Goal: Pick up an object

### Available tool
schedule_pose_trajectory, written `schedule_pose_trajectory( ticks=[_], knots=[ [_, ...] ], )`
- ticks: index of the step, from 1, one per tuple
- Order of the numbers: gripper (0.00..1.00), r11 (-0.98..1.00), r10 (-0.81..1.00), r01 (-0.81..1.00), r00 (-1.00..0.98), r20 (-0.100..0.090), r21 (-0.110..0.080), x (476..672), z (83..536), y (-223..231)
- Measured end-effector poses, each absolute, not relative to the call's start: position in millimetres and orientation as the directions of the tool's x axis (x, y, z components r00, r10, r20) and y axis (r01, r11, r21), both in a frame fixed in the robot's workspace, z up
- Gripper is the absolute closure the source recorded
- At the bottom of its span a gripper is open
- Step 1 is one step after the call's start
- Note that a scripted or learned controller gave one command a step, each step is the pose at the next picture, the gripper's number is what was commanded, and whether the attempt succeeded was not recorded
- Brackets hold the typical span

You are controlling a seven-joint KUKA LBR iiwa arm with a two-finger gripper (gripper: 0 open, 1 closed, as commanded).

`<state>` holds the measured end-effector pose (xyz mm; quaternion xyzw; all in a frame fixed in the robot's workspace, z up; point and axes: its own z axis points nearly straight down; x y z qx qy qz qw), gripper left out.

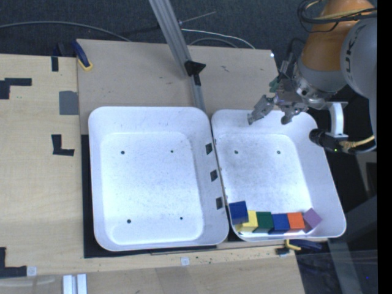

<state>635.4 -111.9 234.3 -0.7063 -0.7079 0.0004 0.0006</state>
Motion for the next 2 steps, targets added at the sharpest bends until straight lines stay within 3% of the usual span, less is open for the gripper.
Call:
schedule_pose_trajectory(
  ticks=[1,2],
  knots=[
    [0.0,0.0,1.0,1.0,0.0,0.003,-0.014,541.3,93.9,-101.0],
    [0.0,0.0,1.0,1.0,0.0,-0.006,0.01,598.6,180.1,-151.4]
  ],
)
